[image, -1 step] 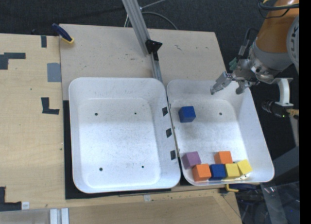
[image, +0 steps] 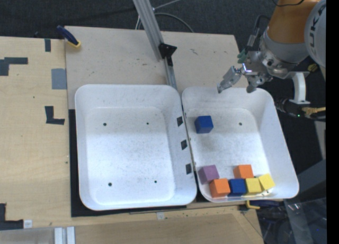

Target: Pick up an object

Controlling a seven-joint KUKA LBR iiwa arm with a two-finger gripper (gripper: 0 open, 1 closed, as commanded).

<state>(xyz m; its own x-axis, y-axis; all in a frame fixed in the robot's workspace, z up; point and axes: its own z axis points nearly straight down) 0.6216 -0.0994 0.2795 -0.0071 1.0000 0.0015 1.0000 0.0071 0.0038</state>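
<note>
Over the top edge of the right bin [image: 280, 132] hangs the gripper [image: 238, 85]. Its two fingers are spread apart, with a clear gap between them, and they hold nothing. One finger [image: 226, 82] points down toward the bin's back rim, and the other sits just to its right. The grey arm [image: 296, 20] with its orange band comes in from the right side, above the bin's far corner.

Down inside the right bin, a blue cube [image: 204, 124] sits alone near the upper left part. It is well apart from the gripper and from the other blocks. Along the near edge of the same bin there is a bunch of blocks close together. A purple cube [image: 208, 173] is on the left of the bunch. An orange cube [image: 219, 187] sits just below it. Next to that comes a second blue cube [image: 238, 186], then a yellow cube [image: 253, 186], and another yellow block [image: 266, 181] at the right end. One more orange cube [image: 243, 171] sits behind the blue and yellow ones.

Beside it, the left bin [image: 85, 100] lies touching the right bin along the middle. A metal pole [image: 148, 15] slants up from between the bins.
</note>
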